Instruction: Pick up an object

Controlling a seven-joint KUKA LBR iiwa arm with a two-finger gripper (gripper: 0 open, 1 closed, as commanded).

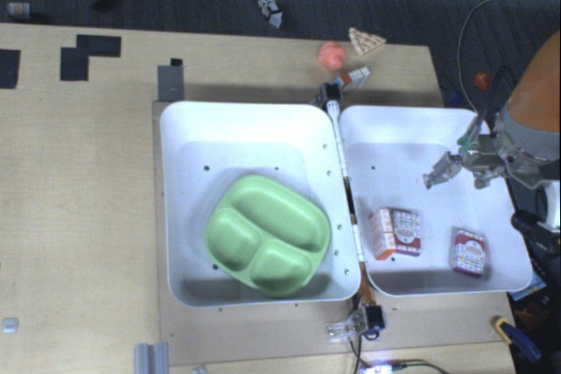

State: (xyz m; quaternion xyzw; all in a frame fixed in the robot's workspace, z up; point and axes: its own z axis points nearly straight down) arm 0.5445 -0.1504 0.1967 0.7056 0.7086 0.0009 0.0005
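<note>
You see the gripper [456, 164] over the right bin [386, 131], fingers spread, nothing between them. Two small cartons lie below it: one [394, 233] near the divider, one [469, 251] rightward. Left bin [184, 188] holds a green divided tray [267, 234].

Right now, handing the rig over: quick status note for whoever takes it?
Gripper: above the right bin, upper right area, holding nothing.
Right bin: two small red-and-white cartons near the front, carton one and carton two, both apart from the gripper.
Left bin: green divided plate.
Done: nothing picked.
Left: descend on one object, grasp, lift.
</note>
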